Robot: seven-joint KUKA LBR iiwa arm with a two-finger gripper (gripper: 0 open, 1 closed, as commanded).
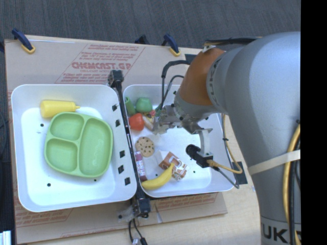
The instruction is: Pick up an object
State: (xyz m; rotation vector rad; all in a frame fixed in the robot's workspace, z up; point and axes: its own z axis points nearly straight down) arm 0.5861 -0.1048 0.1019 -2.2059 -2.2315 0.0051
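Observation:
The right bin (217, 184) holds a red tomato-like ball (136, 122), a green pepper-like toy (143, 104), a cookie (145, 146), a banana (158, 179), a brown and white snack packet (172, 166) and a thin dark bar (140, 168) along its left wall. My gripper (159, 122) reaches down near the bin's upper left, just right of the red ball and below the green toy. The wrist hides its fingers.
The left bin (30, 185) holds a green divided plate (79, 144) and a yellow bottle (57, 107) above it. A black divider (124, 131) separates the bins. My arm covers the right bin's right side. A black cable plug (198, 156) hangs over the bin.

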